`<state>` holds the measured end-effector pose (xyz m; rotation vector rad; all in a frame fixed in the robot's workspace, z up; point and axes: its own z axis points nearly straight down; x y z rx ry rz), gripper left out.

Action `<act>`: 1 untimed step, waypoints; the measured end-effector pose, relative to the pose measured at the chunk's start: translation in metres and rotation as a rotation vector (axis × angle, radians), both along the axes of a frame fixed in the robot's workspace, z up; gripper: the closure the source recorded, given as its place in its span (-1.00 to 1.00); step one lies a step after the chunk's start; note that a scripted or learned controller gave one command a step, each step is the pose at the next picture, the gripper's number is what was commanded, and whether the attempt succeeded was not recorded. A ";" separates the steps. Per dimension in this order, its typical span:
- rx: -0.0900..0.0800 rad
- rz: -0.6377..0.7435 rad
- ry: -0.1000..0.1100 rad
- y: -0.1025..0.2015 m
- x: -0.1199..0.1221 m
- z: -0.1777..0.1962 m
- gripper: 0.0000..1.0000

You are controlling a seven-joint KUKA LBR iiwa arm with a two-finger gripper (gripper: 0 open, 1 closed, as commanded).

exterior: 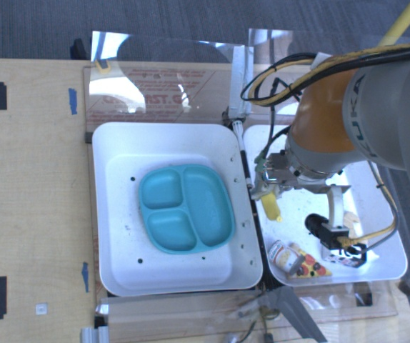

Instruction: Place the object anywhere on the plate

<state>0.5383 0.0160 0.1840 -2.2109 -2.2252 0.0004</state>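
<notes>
Camera view. The arm (348, 113) is over the right bin (387, 259), with the gripper (265, 183) at that bin's left edge, close to the wall shared with the left bin (112, 156). The yellow object (270, 207) is just on the near side of the gripper, touching it or nearly so. I cannot tell whether the gripper is clamped on it or open. The teal plate (187, 206), with three compartments, lies in the left bin just across the wall. A small jar (285, 256) lies nearer, apart.

Judgement: make sure of the hold first, then lift clear of the wall. Carry left, lower over a compartment's middle and release low, since the piece looks likely to roll.
</notes>
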 end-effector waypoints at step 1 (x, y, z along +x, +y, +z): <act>-0.014 -0.020 -0.007 0.041 0.008 -0.021 1.00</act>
